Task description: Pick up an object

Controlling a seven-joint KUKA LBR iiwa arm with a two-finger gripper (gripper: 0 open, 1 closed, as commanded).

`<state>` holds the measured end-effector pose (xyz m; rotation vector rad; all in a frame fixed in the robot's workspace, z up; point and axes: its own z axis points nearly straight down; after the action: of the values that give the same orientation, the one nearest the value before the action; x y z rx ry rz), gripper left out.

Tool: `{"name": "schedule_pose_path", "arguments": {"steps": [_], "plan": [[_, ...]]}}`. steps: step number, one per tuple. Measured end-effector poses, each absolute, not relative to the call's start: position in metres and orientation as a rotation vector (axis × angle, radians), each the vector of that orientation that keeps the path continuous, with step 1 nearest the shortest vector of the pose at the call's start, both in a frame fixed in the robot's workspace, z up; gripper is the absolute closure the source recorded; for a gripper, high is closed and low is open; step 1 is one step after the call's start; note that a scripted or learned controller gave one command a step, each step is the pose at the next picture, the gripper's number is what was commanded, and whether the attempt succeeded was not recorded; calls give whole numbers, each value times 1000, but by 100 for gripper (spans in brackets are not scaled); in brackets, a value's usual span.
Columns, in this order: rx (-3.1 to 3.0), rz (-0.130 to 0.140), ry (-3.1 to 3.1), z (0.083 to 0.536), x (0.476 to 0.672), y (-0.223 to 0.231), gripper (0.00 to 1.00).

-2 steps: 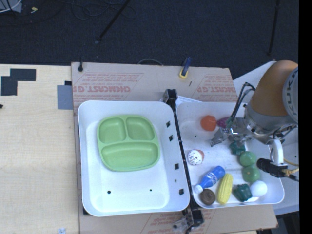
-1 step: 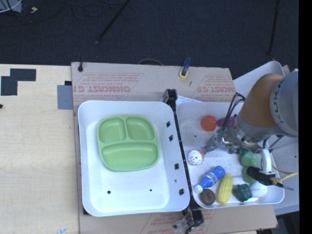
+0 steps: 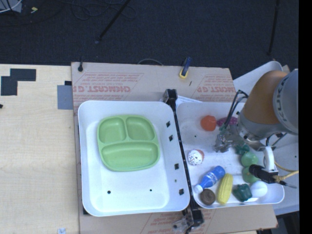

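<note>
Green divided plate [image 3: 128,143] is sitting in the left bin [image 3: 92,199] well left of the claw [image 3: 223,143], which is hanging low in the right bin [image 3: 195,130], possibly empty, finger state untellable, orange ball [image 3: 208,123] just beyond-left, speckled ball [image 3: 195,157] near-left, blue bottle [image 3: 210,177] and yellow corn [image 3: 224,188] nearer.

Arm enters from right, orange-banded wrist bent downward. Gripper [image 3: 223,143] hangs low at its left end, pointing down; finger state unreadable.

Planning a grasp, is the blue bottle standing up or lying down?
Lying down: the blue bottle rests on its side in the right bin, white cap toward the divider.
</note>
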<state>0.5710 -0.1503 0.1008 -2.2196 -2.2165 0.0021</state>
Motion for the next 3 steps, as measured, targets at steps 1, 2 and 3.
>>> {"name": "schedule_pose_path", "arguments": {"steps": [1, 2, 3], "plan": [[-2224, -3, -2223, 163, 575, -156, 100], [-2223, -3, -2224, 227, 574, -156, 100], [-2219, 1, -2222, 227, 574, -156, 100]]}}
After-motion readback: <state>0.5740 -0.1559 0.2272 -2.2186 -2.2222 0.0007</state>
